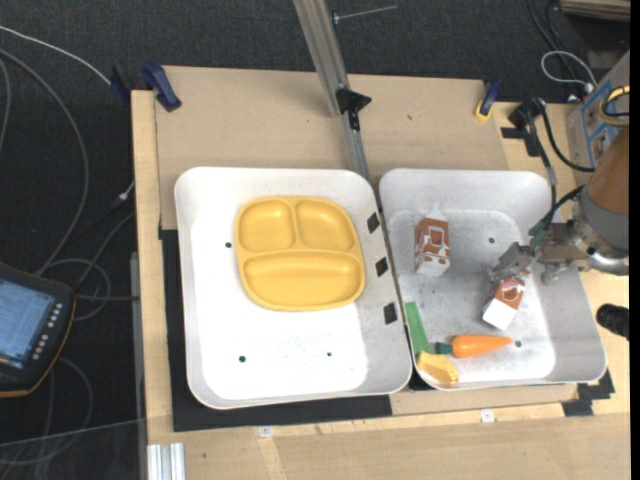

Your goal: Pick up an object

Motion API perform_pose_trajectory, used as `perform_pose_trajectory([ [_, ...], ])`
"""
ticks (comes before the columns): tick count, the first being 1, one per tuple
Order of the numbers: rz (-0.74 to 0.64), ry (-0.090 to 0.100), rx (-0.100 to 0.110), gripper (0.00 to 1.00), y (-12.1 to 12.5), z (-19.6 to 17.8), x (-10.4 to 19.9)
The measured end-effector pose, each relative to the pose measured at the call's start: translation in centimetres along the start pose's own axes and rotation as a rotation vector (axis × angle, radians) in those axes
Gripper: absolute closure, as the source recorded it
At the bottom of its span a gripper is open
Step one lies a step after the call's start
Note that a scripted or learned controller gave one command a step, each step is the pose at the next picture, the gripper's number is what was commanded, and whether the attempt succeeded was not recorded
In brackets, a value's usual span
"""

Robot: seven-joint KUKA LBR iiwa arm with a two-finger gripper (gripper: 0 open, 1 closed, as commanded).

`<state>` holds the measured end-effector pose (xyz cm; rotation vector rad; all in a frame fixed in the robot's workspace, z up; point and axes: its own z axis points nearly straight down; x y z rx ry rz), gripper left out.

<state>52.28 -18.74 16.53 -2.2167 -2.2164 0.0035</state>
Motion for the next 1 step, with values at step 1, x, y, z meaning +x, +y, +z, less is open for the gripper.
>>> perform_pose_trajectory([
  [1, 0.000, 0.000, 0.001, 0.00, 0.22, 5.01, -0.90],
])
